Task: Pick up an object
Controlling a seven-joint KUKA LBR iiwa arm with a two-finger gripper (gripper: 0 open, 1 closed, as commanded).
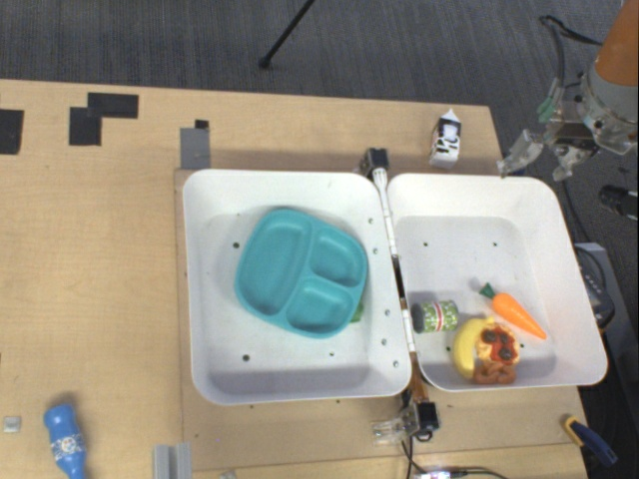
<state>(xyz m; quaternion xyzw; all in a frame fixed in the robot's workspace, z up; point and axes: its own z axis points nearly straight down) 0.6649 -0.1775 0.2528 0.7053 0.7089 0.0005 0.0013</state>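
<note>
- Gripper point(537, 158): positioned at the upper right, above and outside the far right corner of the right bin point(454, 230). The two fingers point(519, 154) are spread apart, with nothing between them.
- Arm: grey, with the orange band point(617, 60) visible above the wrist at the right edge.
- Right bin, near corner: a carrot point(517, 312) with a green top, lying at a slant; a small green-and-white can point(436, 315) on its side, close to the divider; a yellow banana-like piece point(467, 347) touching a brown-red item point(496, 352).
- Left bin point(215, 372): a teal divided plate point(303, 270), tilted, with something green just showing under its right edge.
- Bench surface: a small black-and-white carton point(448, 138) stands beyond the right bin; a blue bottle-like object point(66, 440) lies at the near left.
- Labels: markings on the can and carton are too small to read.
</note>
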